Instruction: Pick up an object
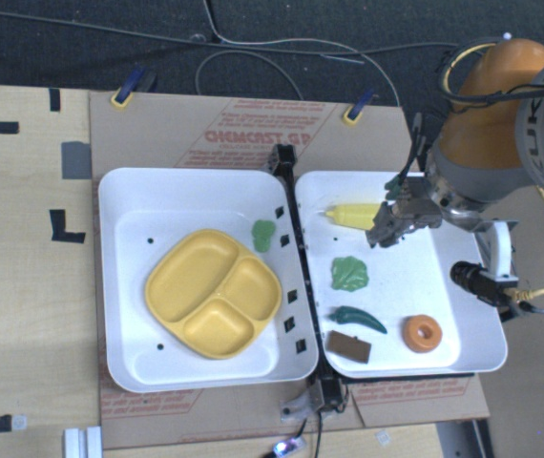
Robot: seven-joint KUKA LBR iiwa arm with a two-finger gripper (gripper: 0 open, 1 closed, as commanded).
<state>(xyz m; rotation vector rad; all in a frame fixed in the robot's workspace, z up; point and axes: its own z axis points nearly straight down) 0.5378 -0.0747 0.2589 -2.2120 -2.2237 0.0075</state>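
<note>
Bins sit side by side on printed cardboard (253, 132); the left bin (124, 256) holds a glossy yellow three-section plate (213, 292) and a small green piece (264, 235) by its right wall. The right bin (477, 346) holds a yellow corn cob (353, 217) near its far edge, a leafy green (349, 274), dark pepper (360, 320), brown block (349, 347) and orange ring (423, 333); the gripper (387, 234) hangs beside the cob, its opening impossible to judge.

The one printing to be made out stands on the brown cardboard sheet (253, 127) under the bins, up and to the left of the gripper (387, 232): red lettering, upside down in the camera view, whose large line looks like "CHEMCAST GP", though the letters are too blurred to be sure; the smaller red lines beside it, and more red print along the cardboard's lower edge, cannot be read
</note>
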